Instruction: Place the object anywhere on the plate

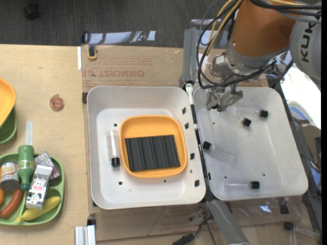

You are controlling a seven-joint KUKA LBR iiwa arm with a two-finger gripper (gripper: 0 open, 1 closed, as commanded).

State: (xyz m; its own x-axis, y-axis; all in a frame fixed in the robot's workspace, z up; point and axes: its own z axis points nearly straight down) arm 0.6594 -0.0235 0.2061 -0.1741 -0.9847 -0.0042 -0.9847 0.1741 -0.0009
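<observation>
My two-finger pincer (223, 102) hangs over the upper left part of the right shallow white bin (286, 182); whether it is apart or together I cannot tell from this angle. Clear plastic vials with black caps lie scattered in that bin, one near its top right (254, 113) and one along its lower edge (240, 186). In the left white bin (99, 188) another clear black-capped vial (112, 147) lies just beside the orange square plate with a dark ribbed centre (152, 125), off its left rim.
</observation>
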